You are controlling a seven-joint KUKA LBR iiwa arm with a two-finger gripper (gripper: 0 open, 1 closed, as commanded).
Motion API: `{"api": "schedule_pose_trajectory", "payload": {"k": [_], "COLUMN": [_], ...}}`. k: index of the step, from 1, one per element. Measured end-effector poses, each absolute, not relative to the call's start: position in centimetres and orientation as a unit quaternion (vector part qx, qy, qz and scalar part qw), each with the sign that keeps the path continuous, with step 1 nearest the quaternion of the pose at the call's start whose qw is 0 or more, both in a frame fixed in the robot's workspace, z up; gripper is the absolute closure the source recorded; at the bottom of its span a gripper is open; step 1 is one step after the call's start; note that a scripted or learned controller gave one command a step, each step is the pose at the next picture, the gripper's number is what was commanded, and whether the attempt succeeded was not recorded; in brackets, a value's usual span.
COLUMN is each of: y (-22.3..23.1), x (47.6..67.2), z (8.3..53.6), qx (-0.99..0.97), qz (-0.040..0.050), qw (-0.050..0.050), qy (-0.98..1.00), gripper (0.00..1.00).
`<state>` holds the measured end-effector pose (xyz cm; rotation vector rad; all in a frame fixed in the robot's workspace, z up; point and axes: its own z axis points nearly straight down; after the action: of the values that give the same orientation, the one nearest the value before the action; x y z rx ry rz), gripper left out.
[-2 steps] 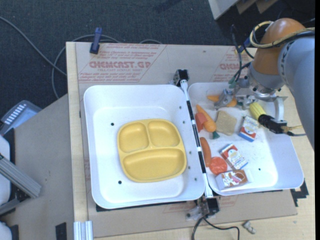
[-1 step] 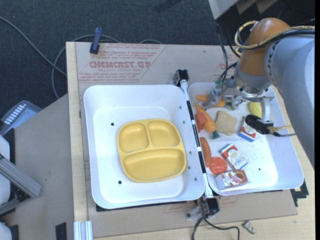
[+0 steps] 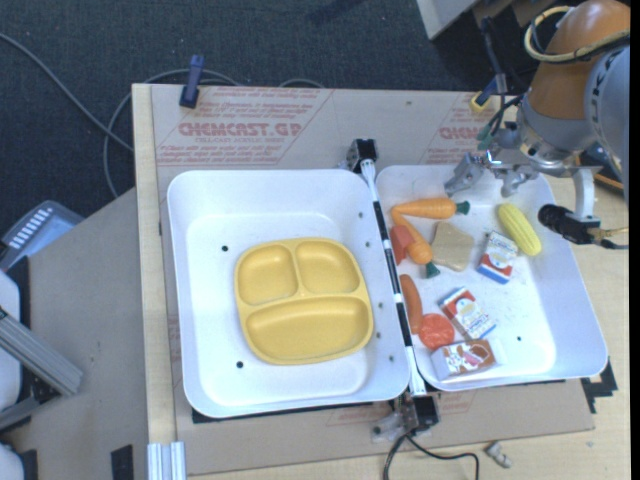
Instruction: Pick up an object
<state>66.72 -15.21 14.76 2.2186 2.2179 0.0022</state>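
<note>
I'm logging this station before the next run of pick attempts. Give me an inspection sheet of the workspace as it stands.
Surface: two white bins side by side, left bin and right bin, on a board printed with red lettering.
Job's things: in the right bin, a carrot, a corn cob, a slice of bread, small cartons and red and orange toy food along its left wall.
Clutter: a yellow divided plate in the left bin.
Claw: the claw is at the right bin's far edge, nothing seen between its fingers.
Cables: a thin cable on the carpet at top left; wires below the bins.
Surroundings: dark carpet.
</note>
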Motion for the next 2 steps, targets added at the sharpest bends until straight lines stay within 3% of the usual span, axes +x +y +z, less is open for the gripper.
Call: {"api": "schedule_pose_trajectory", "payload": {"k": [1,2], "y": [-20.5,-21.2], "x": [65.4,62.6], "z": [12.6,8.5], "qx": [0.707,0.707], "qz": [-0.001,0.0012], "qw": [-0.001,-0.001], "qy": [0.707,0.708], "gripper": [0.0,0.0]}}
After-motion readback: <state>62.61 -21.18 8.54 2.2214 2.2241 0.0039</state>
